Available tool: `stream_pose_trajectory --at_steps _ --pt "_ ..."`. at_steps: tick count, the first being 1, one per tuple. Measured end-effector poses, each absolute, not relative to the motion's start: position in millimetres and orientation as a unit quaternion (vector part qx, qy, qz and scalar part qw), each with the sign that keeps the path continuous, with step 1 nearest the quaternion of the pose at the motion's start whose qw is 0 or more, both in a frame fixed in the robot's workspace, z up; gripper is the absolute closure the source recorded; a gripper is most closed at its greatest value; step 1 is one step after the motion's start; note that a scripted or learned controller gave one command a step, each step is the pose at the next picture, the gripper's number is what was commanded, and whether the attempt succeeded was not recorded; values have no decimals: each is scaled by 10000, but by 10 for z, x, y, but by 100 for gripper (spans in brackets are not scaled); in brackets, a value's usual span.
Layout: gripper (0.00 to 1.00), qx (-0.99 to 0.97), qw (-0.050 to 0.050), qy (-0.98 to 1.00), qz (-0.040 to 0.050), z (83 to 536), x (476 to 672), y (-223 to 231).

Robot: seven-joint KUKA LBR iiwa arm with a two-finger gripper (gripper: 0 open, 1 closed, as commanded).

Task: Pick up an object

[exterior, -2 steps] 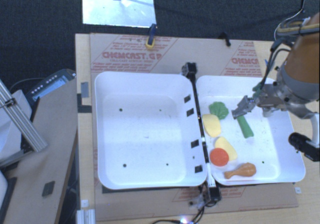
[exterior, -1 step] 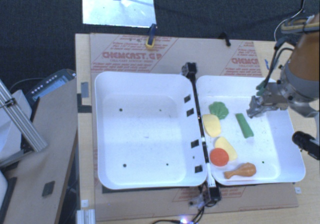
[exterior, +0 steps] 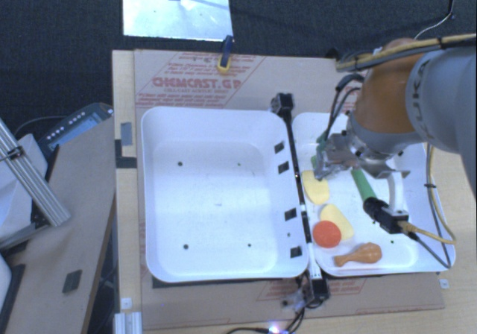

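Note:
The right bin [exterior: 426,254] holds several toy foods. A pale yellow piece [exterior: 316,191] lies by its left wall, a second yellow piece [exterior: 337,216] sits just below it, and a red ball-shaped item [exterior: 326,234] touches that one. A tan drumstick [exterior: 358,254] lies near the front wall. A green stick-like item [exterior: 363,183] shows partly under the arm. My gripper [exterior: 322,169] hangs low over the bin's left side, right above the upper yellow piece. The grey and orange arm [exterior: 395,98] covers the bin's back part.
The left bin [exterior: 164,250] stands beside it, with black clips [exterior: 289,183] along the shared wall. A black connector with a yellow cable [exterior: 387,216] trails off the arm over the right bin. Both bins rest on cardboard [exterior: 201,79].

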State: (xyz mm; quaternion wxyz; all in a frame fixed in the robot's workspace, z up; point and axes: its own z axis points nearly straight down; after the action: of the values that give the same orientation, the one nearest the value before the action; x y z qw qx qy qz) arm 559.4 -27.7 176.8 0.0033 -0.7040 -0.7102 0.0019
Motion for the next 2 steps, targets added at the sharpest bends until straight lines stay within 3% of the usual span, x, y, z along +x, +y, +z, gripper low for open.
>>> stream_pose_trajectory --at_steps 1,2 --pt "100 -7047 -87 -7094 -77 3978 6037 -272" --pt "100 -7035 9 -7107 -1 3385 6222 420"
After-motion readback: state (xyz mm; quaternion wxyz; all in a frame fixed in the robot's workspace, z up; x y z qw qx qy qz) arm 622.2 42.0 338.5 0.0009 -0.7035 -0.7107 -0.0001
